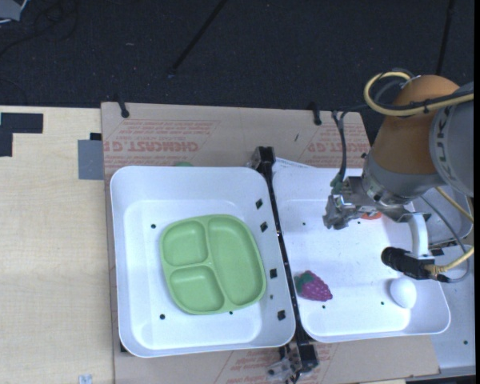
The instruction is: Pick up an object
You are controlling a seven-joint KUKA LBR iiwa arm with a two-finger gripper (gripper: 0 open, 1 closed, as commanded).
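Grapes [314, 286], a small purple bunch, lie at the near edge of the right bin [360, 314], close to the wall it shares with the left bin [132, 238]. An egg [402, 293] sits at the same near edge but towards the far right corner, well apart from the grapes. Both lie loose on the bare floor with room around them, so either looks a fair target. The gripper [340, 212] hangs over the back half of the right bin, beyond the grapes and to the left of the egg, touching neither. Whether it is open or closed I cannot tell at this size, and nothing shows in its grasp. The arm [408, 134] leans in from the right, which probably suits a reach into this bin. A green plate [212, 262] fills the middle of the left bin; being wide and flat, it seems a poor thing to pinch
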